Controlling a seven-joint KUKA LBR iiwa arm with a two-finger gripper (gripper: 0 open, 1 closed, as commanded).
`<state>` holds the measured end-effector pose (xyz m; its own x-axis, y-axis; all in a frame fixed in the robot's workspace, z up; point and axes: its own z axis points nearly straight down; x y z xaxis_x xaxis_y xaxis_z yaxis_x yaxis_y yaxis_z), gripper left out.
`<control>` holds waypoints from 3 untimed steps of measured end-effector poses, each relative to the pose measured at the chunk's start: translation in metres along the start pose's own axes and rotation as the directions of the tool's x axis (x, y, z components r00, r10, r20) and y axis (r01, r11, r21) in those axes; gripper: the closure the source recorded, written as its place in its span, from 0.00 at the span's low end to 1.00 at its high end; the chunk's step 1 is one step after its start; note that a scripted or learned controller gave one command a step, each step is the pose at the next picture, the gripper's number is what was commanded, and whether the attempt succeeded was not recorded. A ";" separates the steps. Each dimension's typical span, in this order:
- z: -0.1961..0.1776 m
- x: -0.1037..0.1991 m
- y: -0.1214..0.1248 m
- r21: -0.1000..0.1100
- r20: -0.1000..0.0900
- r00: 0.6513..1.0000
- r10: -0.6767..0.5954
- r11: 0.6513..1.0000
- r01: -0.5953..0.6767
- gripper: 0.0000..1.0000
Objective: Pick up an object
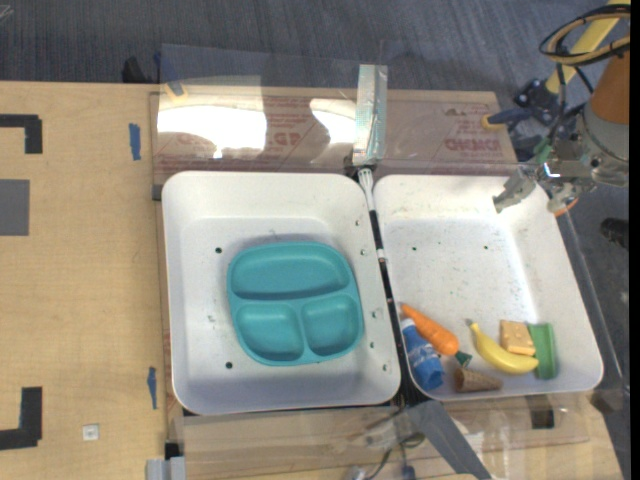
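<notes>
Several toy foods lie in the near corner of the right bin: an orange carrot, a blue bottle, a yellow banana, a tan cracker, a green piece and a brown cone. My gripper hangs over the far right corner of that bin, well away from the foods. Its fingers are spread open and nothing sits between them.
The left bin holds a teal divided plate. A clear upright panel stands behind the bins where they meet. Cables and the arm's wrist crowd the far right. Brown board covers the bench at left.
</notes>
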<state>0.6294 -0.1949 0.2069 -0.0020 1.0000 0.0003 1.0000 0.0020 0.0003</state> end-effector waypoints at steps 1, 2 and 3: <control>0.074 0.048 -0.069 0.005 -0.002 0.993 -0.121 0.993 0.121 0.00; 0.119 0.075 -0.144 -0.008 0.003 0.992 -0.129 0.992 0.129 0.00; 0.108 0.074 -0.142 -0.014 0.005 0.992 -0.126 0.992 0.126 1.00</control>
<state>0.4870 -0.1206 0.0991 -0.1283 0.9917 -0.0045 0.9916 0.1284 0.0148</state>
